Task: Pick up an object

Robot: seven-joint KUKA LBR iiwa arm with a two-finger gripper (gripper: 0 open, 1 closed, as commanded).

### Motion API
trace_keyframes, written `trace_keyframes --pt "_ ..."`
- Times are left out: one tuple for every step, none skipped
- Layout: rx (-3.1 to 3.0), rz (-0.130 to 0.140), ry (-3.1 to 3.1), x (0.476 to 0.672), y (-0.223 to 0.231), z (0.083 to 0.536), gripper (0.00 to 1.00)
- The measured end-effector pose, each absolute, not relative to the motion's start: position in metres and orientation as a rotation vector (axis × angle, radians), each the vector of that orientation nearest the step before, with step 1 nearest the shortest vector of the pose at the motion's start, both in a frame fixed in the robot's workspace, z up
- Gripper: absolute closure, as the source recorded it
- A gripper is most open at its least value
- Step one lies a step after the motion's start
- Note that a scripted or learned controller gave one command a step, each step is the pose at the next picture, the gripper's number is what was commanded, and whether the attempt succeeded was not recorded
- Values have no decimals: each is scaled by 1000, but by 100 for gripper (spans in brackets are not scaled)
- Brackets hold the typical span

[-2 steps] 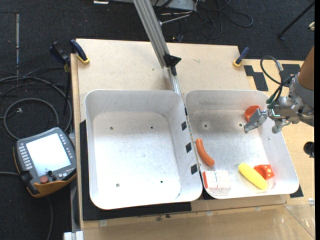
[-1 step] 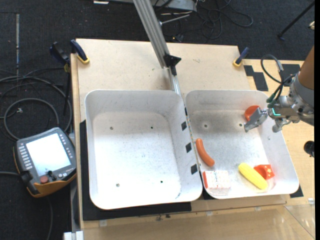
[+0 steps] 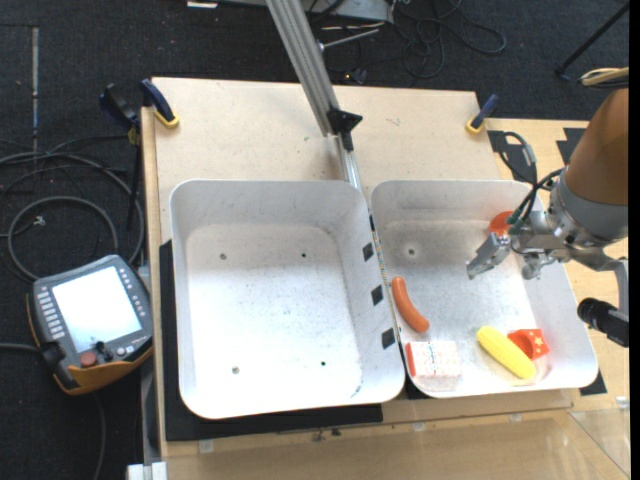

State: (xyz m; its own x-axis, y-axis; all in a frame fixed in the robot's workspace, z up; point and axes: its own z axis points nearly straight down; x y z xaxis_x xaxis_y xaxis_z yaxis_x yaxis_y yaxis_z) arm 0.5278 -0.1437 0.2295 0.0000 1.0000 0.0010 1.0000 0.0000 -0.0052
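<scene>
Bench point(image 3: 260, 118) of pale board takes up most of the view, with two shallow white bins set side by side on it. Left bin point(image 3: 200, 203) is the larger-looking one, its floor speckled with small dark marks. Right bin point(image 3: 420, 203) touches it along a shared middle edge, where a slanted metal rail point(image 3: 300, 53) comes down from the top of the view.

Next in size, the arm point(image 3: 605, 168) reaches in from the right, its orange band above a grey wrist. A teach pendant point(image 3: 90, 318) lies on the dark floor to the left of the bench, its screen pale, with cables looping around it.

The pincer point(image 3: 497, 253) hangs over the right bin's upper right part, its fingers narrowly parted and gripping nothing. An orange-red object point(image 3: 500, 223) shows just beside it, partly hidden by the wrist; what it is cannot be told.

Near the bin's front edge lie a banana point(image 3: 505, 353) and, touching it on the right, a red object point(image 3: 532, 342). A white box point(image 3: 435, 361) with red print sits in the front left corner. A sausage point(image 3: 409, 305) lies just above the box, near the bin's left wall, well apart from the pincer.
</scene>
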Motion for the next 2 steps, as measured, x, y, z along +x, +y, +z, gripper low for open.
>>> trace_keyframes --pt "-2220 5 -2217 525 -148 185 0" --pt "-2220 5 -2216 523 -150 141 0"
